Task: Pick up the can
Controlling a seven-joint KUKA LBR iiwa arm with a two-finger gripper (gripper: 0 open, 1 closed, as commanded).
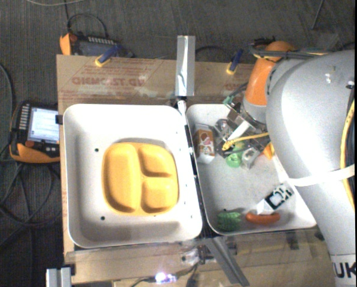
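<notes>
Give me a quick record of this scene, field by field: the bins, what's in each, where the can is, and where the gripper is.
left bin: holds a yellow divided tray
right bin: holds several small items
can: lying by the right bin's left wall, near its far end
gripper: low over the far end of the right bin, just right of the can; finger state unclear
front of right bin: green item, red-orange item, black and white item
can held: not visibly

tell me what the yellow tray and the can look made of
Yellow tray: likely molded plastic, matte, with soft rounded compartment edges and even colour. Can: probably metal under a printed brown-and-white label, though it is too small to be sure.
</notes>
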